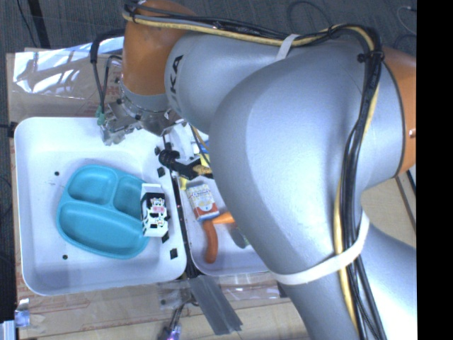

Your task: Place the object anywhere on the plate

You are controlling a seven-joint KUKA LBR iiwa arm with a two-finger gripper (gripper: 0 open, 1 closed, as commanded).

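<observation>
We see the grey arm (pixel 283 154) sweeping across most of the view from the right, its orange band (pixel 145 48) above the wrist over the far edge of the left bin (pixel 35 261). The claw (pixel 112 127) hangs at that bin's upper rim, well above the blue plate (pixel 99 214); we cannot tell whether it is open or closed.

The blue plate, with its divided compartments, lies in the left bin. A small black-and-white cow-patterned carton (pixel 154 211) stands at the plate's right edge, touching or overlapping its rim, near the wall between the two bins. It sits well apart from the claw, down and to the right of it.

In the right bin (pixel 212 264) we make out an orange, sausage-shaped item (pixel 212 238) and a small packet with an orange label (pixel 201 198), partly hidden by the arm.
</observation>
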